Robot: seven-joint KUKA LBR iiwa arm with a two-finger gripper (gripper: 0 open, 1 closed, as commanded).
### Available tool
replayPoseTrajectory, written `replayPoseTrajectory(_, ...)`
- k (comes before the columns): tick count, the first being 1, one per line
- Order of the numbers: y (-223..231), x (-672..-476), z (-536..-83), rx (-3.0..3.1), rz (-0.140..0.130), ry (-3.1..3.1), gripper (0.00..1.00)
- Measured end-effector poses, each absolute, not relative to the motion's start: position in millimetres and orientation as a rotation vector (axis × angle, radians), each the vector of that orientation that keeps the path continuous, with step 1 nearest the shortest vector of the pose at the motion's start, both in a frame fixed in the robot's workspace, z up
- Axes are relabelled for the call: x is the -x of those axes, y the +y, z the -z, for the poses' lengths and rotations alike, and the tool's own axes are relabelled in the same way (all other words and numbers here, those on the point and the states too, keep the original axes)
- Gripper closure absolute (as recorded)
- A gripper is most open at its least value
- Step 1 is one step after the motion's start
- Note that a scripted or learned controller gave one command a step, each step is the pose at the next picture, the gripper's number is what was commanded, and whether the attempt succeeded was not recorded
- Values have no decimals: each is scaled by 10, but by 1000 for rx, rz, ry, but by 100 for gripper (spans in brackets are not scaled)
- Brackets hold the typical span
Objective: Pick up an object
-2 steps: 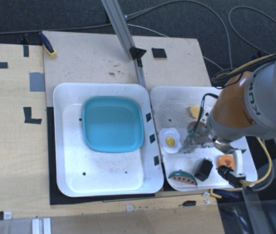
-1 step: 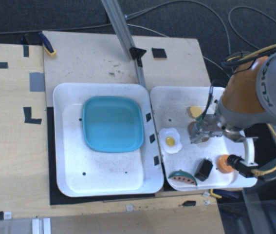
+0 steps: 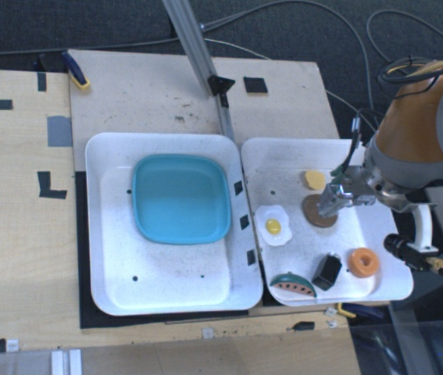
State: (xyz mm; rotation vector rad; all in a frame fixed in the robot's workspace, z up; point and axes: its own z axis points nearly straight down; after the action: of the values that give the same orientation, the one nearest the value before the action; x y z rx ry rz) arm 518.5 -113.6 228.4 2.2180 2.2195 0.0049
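Note:
The right bin (image 3: 284,158) holds a yellow piece (image 3: 315,180), a brown round disc (image 3: 319,212), a fried-egg toy (image 3: 273,226), a watermelon slice (image 3: 293,286), a black block (image 3: 327,271) and an orange doughnut (image 3: 364,262). My gripper (image 3: 332,199) hangs low over the bin's right half, right above the brown disc and just below the yellow piece. Its tips are hidden by the metal wrist from this angle. Nothing is visibly held between them.
The left bin (image 3: 112,280) carries a teal square plate (image 3: 180,198). A slanted metal pole (image 3: 198,45) crosses the bench behind the bins. The arm's orange and grey body (image 3: 416,139) overhangs the right bin's right edge.

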Motion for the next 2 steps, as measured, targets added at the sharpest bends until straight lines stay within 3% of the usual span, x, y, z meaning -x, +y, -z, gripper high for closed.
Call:
replayPoseTrajectory(1, -1135, -5186, -2387, -2221, 0, 2222, 100)
replayPoseTrajectory(2, -548, -5340, -2427, -2217, -1, 2228, 100)
